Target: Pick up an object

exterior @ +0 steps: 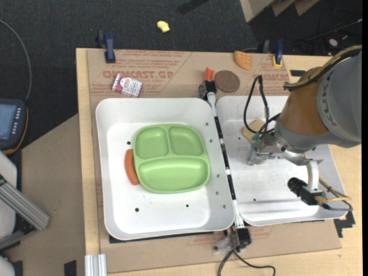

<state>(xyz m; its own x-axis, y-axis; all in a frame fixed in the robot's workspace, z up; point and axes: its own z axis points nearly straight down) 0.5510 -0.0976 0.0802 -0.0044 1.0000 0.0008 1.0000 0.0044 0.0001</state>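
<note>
Gripper is low in the right bin, hidden too much to read. Beyond it, a tan object touches its upper side; descending off-centre could nudge that away.

1. You see a dark carpet floor around the plywood bench.
2. A small yellow scrap lies on the carpet behind the bench.
3. 2 blue clamps grip the bench's far edge.
4. A black cable curves at your left.
</note>
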